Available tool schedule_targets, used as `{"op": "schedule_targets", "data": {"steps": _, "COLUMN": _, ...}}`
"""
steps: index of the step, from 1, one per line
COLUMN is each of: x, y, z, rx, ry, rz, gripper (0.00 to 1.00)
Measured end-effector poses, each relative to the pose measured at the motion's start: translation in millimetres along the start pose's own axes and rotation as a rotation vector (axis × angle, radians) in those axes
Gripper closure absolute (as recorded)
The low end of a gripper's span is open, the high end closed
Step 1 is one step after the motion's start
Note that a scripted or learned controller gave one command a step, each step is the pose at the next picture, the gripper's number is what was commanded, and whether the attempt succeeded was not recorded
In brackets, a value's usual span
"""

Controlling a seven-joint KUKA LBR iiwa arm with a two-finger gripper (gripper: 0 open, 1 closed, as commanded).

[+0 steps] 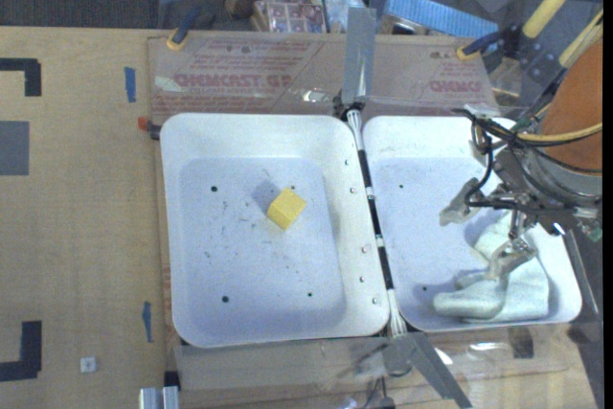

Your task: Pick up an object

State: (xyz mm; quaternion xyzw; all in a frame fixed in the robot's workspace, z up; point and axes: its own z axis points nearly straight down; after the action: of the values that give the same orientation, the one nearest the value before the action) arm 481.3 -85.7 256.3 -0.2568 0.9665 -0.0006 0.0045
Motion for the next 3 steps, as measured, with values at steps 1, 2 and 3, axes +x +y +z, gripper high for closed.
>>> {"op": "schedule_targets", "data": {"steps": 1, "x": 1, "y": -20, "z": 26, "rx": -0.004, "ry": 0.004, "rz": -0.280, "gripper": 0.00}}
{"op": "schedule_targets", "data": {"steps": 2, "x": -54, "y": -18, "z": -98, "rx": -0.003, "ry": 0.000, "rz": -0.788, "gripper": 0.00}}
{"op": "schedule_targets", "data": {"steps": 3, "x": -63, "y": -18, "z": -139, "rx": -0.005, "ry": -0.001, "rz": -1.276, "gripper": 0.00}}
